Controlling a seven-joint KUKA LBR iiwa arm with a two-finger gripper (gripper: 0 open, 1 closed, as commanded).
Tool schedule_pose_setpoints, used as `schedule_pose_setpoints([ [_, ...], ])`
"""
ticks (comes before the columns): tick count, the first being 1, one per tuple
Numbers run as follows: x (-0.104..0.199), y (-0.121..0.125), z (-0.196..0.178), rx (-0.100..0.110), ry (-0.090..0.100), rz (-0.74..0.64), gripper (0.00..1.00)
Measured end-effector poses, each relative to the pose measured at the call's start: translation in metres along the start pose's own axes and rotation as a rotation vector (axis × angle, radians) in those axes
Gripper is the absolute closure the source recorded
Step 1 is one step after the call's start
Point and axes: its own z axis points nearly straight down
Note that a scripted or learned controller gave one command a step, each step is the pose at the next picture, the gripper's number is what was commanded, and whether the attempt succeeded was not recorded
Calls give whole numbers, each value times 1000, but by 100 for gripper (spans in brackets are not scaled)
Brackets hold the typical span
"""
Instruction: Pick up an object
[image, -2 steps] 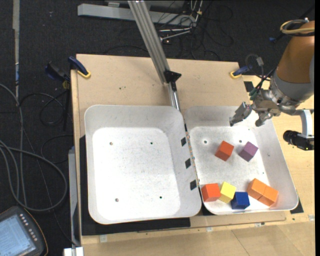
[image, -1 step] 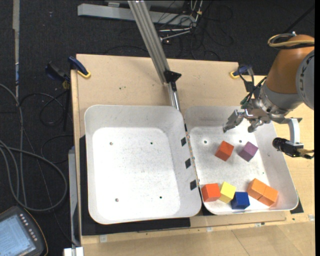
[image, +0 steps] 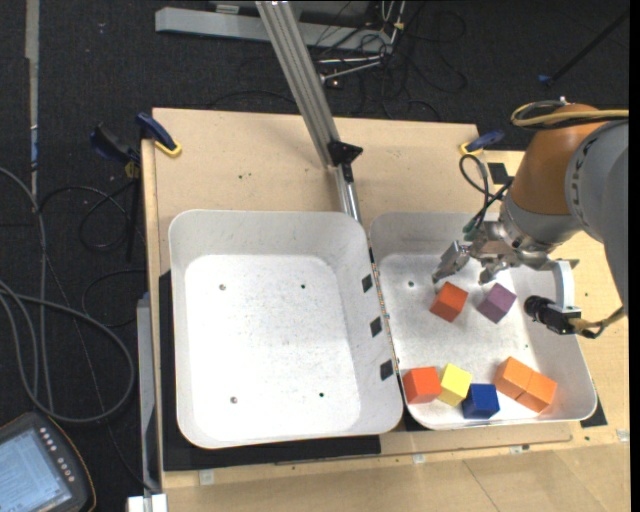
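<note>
My gripper (image: 470, 268) hangs open over the back part of the right bin (image: 420, 245), its two fingers spread apart with nothing between them. Just below its fingertips lie an orange cube (image: 449, 301) and a purple cube (image: 496, 301), side by side in the bin's middle. Along the bin's front edge sit a second orange cube (image: 421, 384), a yellow cube (image: 456, 383), a blue cube (image: 481, 400) and a larger orange block (image: 525, 383). The grey arm with its orange band (image: 555, 175) comes in from the right.
The left bin (image: 200, 300) sits beside the right one, their rims touching along black clips (image: 377, 325). A slanted metal pole (image: 305, 80) crosses the bench's back. Blue-and-yellow clamps (image: 158, 135) grip the wooden board's back corners. Cables lie on the dark floor at left.
</note>
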Motion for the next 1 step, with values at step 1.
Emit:
schedule_pose_setpoints([
  [1,0,2,-15,-8,-2,0,100],
])
